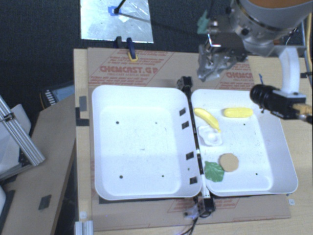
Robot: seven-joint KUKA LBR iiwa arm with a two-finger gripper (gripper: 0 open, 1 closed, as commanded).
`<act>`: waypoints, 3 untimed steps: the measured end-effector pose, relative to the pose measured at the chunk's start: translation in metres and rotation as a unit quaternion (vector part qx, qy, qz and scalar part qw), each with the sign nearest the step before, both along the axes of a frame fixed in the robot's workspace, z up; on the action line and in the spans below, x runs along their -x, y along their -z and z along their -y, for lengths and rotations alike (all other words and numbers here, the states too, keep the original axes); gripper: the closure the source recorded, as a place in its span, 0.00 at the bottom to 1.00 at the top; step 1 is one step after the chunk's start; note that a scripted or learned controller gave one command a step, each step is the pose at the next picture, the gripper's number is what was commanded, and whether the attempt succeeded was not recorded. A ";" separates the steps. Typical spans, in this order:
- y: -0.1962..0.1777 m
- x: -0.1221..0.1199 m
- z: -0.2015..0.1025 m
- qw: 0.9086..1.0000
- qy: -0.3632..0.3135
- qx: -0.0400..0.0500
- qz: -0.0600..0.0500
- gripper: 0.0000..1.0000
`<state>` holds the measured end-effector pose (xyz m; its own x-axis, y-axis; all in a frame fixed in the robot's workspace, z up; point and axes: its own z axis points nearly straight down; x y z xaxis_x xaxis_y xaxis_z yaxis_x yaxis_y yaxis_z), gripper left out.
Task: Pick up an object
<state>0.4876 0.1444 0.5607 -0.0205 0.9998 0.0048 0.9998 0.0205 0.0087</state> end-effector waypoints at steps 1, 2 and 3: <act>-0.011 0.000 0.000 1.000 -0.003 0.000 0.001 1.00; -0.022 -0.001 0.000 1.000 -0.005 -0.001 0.002 1.00; -0.033 -0.001 0.000 1.000 -0.007 -0.001 0.003 1.00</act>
<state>0.4884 0.1444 0.5940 -0.0355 0.9993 0.0075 0.9993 0.0354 0.0147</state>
